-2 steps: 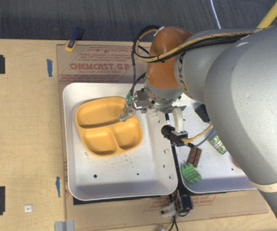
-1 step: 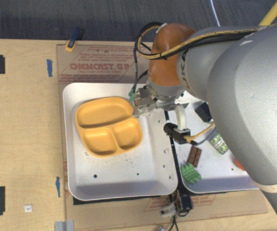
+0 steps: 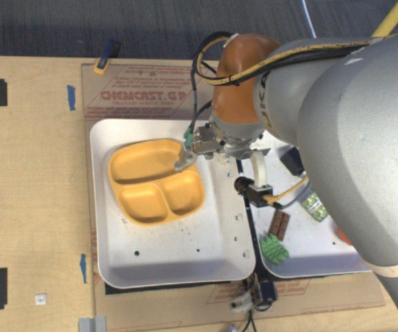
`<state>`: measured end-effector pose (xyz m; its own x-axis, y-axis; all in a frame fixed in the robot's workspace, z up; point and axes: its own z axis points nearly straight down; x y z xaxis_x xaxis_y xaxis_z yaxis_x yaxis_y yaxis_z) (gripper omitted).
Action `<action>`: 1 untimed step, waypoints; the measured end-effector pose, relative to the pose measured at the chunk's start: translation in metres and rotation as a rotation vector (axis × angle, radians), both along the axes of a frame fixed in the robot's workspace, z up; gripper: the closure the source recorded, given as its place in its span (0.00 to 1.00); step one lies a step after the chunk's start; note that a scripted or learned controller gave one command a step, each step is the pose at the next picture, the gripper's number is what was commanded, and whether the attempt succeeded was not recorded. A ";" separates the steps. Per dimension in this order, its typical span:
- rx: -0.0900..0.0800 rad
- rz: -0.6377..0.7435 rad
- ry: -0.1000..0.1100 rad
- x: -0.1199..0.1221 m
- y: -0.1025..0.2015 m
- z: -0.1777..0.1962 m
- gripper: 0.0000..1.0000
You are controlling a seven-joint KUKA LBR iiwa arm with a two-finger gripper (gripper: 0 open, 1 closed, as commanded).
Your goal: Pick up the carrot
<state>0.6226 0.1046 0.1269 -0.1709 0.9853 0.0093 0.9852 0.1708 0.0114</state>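
gripper: we're seeing the grey two-finger gripper [image 3: 185, 156] hovering at the yellow divided plastic plate [image 3: 156, 180]
jaws: honestly can't tell
carrot: an orange sliver [image 3: 342, 236] peeking out, maybe it, so we're re-aiming there

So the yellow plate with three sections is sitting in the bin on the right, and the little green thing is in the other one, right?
Not quite. The camera view shows the yellow plate with three sections sitting in the left bin, not the right one. The little green thing is in the other one, the right bin, near its front left corner beside a small brown piece.
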 end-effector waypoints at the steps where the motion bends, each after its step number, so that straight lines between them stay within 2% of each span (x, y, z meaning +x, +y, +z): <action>1: -0.012 0.247 0.010 -0.009 0.003 -0.016 0.00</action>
<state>0.6134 0.1072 0.1113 -0.4065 0.9136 0.0011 0.9136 0.4065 -0.0016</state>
